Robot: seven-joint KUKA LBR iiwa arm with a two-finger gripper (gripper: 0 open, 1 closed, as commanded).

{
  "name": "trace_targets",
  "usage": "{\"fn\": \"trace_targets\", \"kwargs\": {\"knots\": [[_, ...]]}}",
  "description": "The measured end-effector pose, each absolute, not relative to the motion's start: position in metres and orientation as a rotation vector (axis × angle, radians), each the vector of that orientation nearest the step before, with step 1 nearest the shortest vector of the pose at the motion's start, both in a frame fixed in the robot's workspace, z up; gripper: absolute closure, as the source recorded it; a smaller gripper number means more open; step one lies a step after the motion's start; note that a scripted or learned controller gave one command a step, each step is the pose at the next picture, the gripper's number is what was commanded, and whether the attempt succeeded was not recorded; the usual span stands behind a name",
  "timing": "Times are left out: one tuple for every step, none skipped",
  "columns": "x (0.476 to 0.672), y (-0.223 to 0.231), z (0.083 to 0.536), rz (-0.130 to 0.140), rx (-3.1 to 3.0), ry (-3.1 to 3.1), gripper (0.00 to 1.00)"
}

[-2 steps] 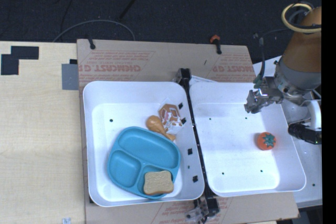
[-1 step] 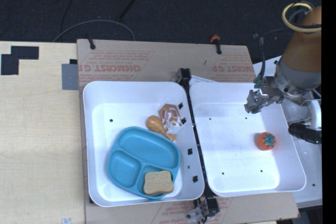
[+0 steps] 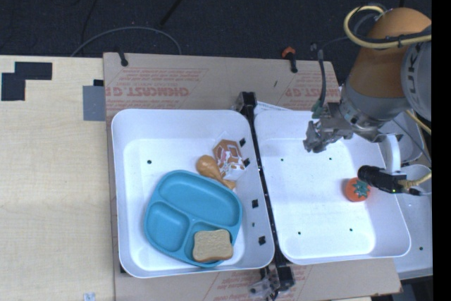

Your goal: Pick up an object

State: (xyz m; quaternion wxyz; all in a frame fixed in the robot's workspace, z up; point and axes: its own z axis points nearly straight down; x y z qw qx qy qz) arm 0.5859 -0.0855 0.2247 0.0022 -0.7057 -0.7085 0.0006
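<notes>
In the left bin [image 3: 130,151] a blue divided plate [image 3: 190,215] carries a slice of bread [image 3: 213,245] in its near-right compartment (its long axis runs left-right); a tan drumstick-shaped piece [image 3: 211,168] and a brown wrapper [image 3: 230,155] lie just behind the plate. The right bin [image 3: 317,236] holds an orange tomato-like toy [image 3: 356,189] by its right wall, green top facing right. The gripper [image 3: 315,139] hovers over that bin's far side, grasping nothing; whether it is open I cannot tell.
</notes>
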Motion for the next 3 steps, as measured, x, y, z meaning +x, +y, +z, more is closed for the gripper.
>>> {"fn": "trace_targets", "kwargs": {"knots": [[0.587, -0.041, 0.219, 0.003, -2.214, -2.223, 1.00], [0.593, 0.007, 0.230, 0.000, -2.215, -2.224, 1.00], [0.602, 0.069, 0.234, 0.000, -2.213, -2.225, 1.00]]}}
